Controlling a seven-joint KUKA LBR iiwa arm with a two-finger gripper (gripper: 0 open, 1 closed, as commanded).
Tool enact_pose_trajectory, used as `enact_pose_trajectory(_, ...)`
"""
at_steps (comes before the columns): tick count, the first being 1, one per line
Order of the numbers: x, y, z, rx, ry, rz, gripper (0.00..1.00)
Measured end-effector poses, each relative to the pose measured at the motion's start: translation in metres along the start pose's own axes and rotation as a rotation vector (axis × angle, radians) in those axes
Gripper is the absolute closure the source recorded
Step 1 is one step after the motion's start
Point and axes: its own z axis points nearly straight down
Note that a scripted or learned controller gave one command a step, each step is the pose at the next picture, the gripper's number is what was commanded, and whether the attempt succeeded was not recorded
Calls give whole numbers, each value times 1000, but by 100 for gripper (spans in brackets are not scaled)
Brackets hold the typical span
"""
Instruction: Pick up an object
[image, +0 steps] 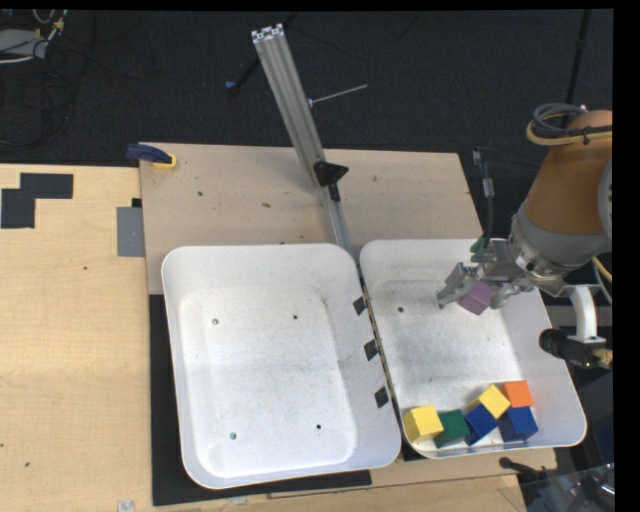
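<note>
My gripper (473, 291) hangs over the upper middle of the right bin (440, 340), reaching in from the right. A small purple block (479, 298) sits between its grey fingers (455, 286), and the gripper is shut on it. The block seems lifted a little off the bin floor. In the bin's near right corner lies a cluster of several blocks: a yellow block (423, 420), a green block (452, 429), a blue block (481, 424), another yellow block (493, 401), an orange block (517, 392) and a dark blue block (518, 425).
The left bin (200, 300) lies beside the right one, with black clips (368, 349) along the shared edge. A slanted aluminium rail (292, 100) rises from the bench behind the bins. A blue clamp (150, 153) sits at the bench's far left corner.
</note>
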Motion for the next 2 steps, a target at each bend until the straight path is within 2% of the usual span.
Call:
enact_pose_trajectory(1,8,1,49,1,1,3,0)
enact_pose_trajectory(2,4,5,96,0,0,2,0)
